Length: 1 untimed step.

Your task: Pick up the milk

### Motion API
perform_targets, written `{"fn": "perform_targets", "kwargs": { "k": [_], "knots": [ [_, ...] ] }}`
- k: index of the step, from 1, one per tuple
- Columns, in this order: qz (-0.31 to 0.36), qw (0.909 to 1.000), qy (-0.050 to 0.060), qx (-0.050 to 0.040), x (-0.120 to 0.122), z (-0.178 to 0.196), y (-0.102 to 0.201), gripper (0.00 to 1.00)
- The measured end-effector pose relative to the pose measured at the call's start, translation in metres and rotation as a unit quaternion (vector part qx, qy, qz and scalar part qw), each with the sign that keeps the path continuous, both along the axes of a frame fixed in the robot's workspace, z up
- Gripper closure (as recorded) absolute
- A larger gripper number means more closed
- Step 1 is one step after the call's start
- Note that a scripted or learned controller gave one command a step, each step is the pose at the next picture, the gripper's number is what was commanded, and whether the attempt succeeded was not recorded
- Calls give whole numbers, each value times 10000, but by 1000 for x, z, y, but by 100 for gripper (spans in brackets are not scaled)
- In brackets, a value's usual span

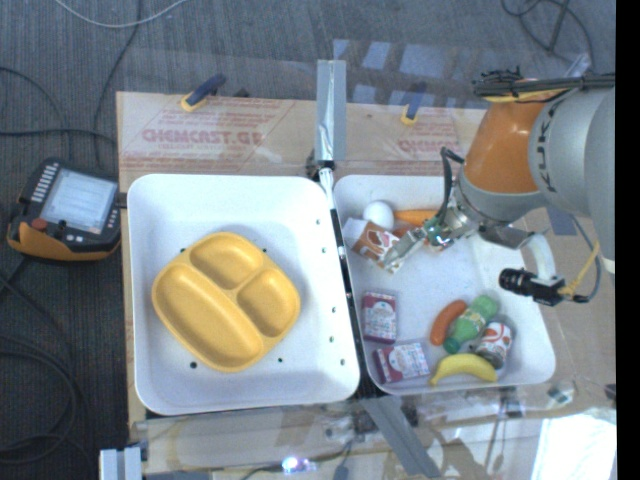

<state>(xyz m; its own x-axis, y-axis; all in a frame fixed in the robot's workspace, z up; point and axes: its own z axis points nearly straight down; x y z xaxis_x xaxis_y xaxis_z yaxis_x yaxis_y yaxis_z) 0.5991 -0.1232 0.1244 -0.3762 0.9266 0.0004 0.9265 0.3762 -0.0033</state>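
The gripper [408, 251] reaches into the right bin [530, 348], its fingers closed on the milk carton [374, 241] near the bin's back-left corner, beside a white egg [379, 212] and carrot [415, 216].

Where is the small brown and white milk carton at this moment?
The small brown and white milk carton lies in the right white bin, near its upper left corner, just below a white egg and beside the claw.
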Motion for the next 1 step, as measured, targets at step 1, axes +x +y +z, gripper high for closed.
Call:
{"fn": "perform_targets", "kwargs": {
  "k": [1],
  "knots": [
    [1346, 9909, 10, -24, 45, -28, 13, 0]
  ]
}}
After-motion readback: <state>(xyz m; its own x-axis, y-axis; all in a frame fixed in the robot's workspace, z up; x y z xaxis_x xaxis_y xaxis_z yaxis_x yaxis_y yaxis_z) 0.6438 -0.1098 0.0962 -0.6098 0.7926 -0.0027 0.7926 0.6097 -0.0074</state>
